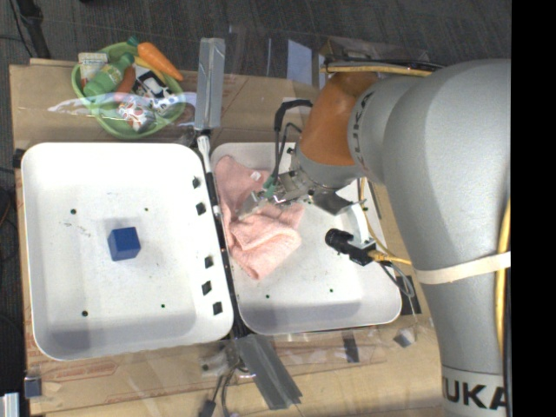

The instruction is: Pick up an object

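Your gripper (271,191) is sitting low over the pink cloth (257,229) in the right bin (300,315), at the cloth's far right edge. Whether it is pinching fabric, I cannot tell; the tips are blending into the folds.

Risks you are facing:
- The cloth is lying bunched against the bin's left wall, so a grasp at the edge may be catching only a thin fold, which could slide out as you lift.
- A limp cloth may be dragging along the wall or snagging on the divider (211,224) between the bins.
- The blue cube (124,242) is sitting well apart in the left bin (52,189), so it is out of harm's way.

Hard to make out:
- The arm's grey bulk is covering the right bin's right side.
- The green bowl (113,122) of oddments at the far left of the bench is too cluttered to itemise.
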`<state>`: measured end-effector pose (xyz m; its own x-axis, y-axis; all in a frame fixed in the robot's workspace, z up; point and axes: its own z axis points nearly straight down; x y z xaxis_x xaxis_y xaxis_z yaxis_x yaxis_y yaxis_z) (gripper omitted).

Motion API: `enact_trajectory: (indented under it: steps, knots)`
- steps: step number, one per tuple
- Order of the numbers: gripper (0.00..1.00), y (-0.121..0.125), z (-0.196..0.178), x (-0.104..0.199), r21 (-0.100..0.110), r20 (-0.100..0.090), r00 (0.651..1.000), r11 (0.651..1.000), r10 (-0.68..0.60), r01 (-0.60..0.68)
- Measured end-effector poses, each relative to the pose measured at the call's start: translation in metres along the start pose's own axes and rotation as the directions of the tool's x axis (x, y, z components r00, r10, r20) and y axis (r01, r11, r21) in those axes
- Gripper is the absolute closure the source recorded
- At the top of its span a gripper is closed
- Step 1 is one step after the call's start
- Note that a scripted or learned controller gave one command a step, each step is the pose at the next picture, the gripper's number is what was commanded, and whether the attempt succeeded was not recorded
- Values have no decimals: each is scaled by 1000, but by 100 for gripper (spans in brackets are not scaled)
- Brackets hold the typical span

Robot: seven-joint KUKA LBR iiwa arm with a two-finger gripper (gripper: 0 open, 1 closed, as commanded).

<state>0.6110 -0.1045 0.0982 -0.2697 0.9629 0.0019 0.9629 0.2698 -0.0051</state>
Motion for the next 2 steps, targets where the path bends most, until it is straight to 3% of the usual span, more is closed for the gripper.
enact_trajectory:
  steps: [1,2]
  knots:
    - [0,44,6,-11,-4,1,1000,1000,-11,11]
    - [0,-24,7,-19,-2,1,992,992,-124,124]
